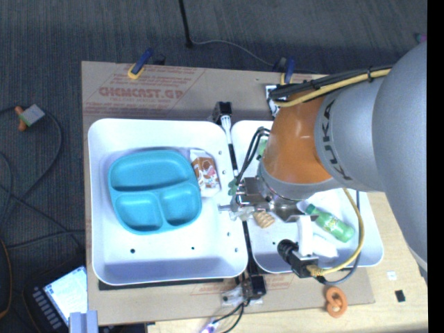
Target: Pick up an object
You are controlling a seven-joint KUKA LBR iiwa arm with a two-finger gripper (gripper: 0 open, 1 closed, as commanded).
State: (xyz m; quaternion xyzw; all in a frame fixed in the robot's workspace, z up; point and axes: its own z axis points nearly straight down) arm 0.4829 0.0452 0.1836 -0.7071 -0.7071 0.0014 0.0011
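The grey arm with its orange band hangs low over the left part of the right bin. My gripper sits at the wall between the two bins, its metal parts just above a small tan ridged object. A green bottle lies to the right of it, partly under the arm, next to a white object. In the left bin lies a blue three-compartment tray with a brown and white snack packet at its right side.
The bins stand on a cardboard-covered bench with blue clamps at the back edge. A black and yellow cable loops over the right bin's front. An orange ring-shaped piece lies on the bench at the front right.
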